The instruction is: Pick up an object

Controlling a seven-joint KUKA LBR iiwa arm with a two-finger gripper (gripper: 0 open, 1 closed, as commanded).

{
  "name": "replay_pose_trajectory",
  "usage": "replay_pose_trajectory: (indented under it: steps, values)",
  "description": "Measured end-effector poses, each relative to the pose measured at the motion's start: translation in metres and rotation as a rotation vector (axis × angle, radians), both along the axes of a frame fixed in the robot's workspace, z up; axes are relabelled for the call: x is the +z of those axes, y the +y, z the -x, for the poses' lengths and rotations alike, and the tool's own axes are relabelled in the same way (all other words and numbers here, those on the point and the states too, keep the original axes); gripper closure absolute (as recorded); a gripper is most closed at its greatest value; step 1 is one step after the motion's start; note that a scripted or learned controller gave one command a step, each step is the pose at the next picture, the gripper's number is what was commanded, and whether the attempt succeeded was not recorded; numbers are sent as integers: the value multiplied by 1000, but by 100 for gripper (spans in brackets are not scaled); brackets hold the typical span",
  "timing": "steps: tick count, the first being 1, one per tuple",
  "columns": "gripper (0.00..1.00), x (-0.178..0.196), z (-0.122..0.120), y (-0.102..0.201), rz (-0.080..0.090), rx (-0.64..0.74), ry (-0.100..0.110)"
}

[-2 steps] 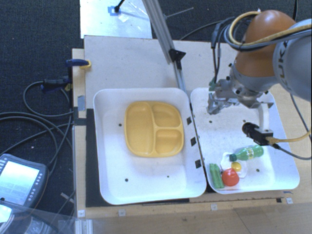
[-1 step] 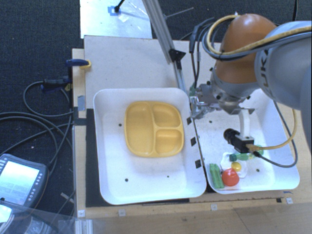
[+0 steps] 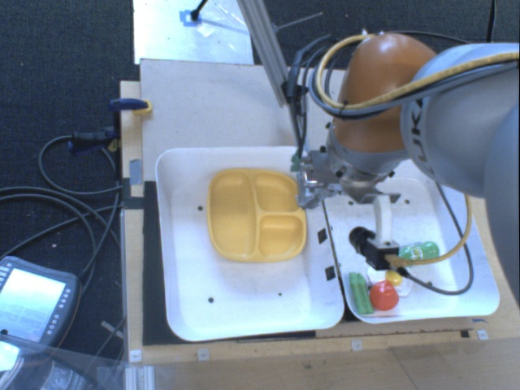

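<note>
A yellow divided plate (image 3: 256,215) lies in the left white bin (image 3: 180,258). My gripper (image 3: 308,187) hangs over the plate's right edge, close to the wall between the two bins. In the right bin (image 3: 459,297), near its front, lie a red tomato-like ball (image 3: 383,297), a green ridged piece (image 3: 359,292), a small yellow piece (image 3: 395,279) and a green bottle (image 3: 419,251). The arm's wrist and orange band hide the back of the right bin.
The grey arm (image 3: 463,112) reaches in from the right over the right bin. A bare board (image 3: 211,104) lies behind the bins. Cables and a hand-held pendant (image 3: 32,299) sit on the floor at the left.
</note>
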State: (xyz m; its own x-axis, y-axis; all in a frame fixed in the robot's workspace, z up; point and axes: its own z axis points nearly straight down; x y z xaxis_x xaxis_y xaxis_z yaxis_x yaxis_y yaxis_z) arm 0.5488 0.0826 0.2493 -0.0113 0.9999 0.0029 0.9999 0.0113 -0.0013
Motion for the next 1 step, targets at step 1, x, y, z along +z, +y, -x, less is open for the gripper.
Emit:
replay_pose_trajectory:
  steps: [1]
  values:
    - [0,0,-1,-3,1,-8,-1]
